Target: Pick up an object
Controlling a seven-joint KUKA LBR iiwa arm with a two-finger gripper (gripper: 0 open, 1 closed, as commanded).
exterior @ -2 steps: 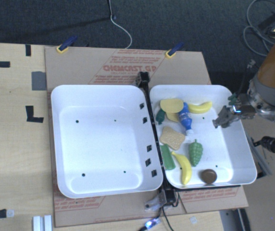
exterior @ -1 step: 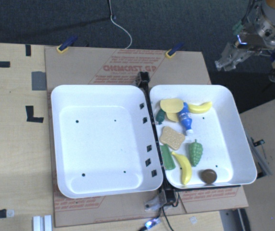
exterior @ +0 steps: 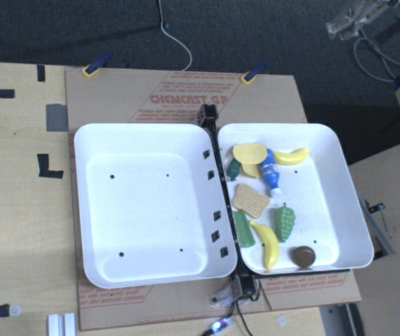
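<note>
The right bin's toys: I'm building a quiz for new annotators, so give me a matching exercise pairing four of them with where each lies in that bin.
Things:
1. blue bottle
2. brown round toy
3. slice of toast
4. green grape bunch

Places:
A. near corner of the right bin, beside the tip of the larger banana
B. middle of the bin, between the toast and the bin's right wall
C. far part, between the yellow disc and the small banana
D. by the left wall, just above the green pod

Pairs: 1-C, 2-A, 3-D, 4-B
</note>
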